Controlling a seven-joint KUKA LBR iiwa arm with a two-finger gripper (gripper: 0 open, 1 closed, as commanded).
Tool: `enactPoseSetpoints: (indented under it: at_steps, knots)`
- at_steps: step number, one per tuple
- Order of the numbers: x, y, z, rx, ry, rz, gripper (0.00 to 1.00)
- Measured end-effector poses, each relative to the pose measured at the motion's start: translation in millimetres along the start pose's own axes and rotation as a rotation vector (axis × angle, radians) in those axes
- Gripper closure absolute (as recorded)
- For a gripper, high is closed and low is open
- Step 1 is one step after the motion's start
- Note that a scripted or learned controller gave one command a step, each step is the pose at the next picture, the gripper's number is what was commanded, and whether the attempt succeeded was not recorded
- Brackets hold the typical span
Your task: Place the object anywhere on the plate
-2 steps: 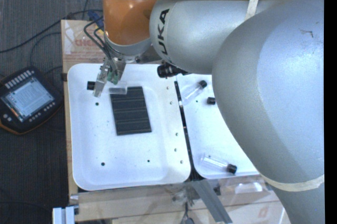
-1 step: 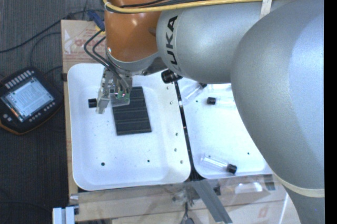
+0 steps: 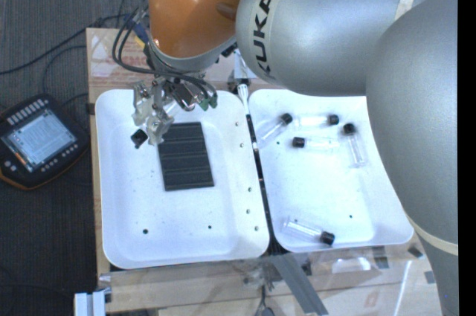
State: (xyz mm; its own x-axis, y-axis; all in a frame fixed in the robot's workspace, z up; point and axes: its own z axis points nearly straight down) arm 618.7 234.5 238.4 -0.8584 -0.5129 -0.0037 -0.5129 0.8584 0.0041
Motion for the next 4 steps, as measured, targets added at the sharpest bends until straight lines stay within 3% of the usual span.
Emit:
enactPoseSetpoints:
  at_steps: [1, 2, 3, 4]
  knots:
    - [-43.0, -24.9, -25.6, -0.002, -0.001, -0.576, 1.00]
    - [-16.4, -20.8, 35.4, -0.003, 0.003, -0.802, 1.00]
    - [21.2, 0.3, 20.5, -0.003, 0.004, -1.004, 1.00]
    - [63.6, 34.2, 53.1, -0.004, 0.006, -1.256, 1.00]
